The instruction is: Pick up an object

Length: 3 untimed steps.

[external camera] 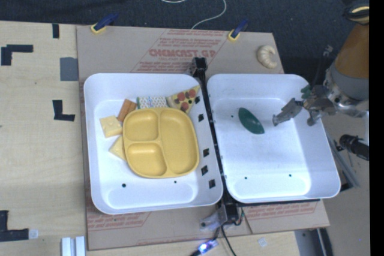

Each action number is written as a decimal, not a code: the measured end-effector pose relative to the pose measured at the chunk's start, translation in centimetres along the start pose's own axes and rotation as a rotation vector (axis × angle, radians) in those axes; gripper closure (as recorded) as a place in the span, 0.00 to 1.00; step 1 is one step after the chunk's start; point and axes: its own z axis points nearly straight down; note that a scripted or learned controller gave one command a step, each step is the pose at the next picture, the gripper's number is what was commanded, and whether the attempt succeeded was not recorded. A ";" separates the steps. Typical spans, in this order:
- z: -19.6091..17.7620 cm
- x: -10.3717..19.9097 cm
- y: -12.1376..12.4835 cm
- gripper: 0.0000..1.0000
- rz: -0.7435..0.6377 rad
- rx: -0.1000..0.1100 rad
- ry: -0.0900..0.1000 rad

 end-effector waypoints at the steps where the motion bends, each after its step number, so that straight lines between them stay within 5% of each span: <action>1: -0.8 0.0 0.3 0.00 -0.003 -0.013 -0.003; 3: 11.7 -0.1 0.6 0.00 -0.004 -0.008 -0.002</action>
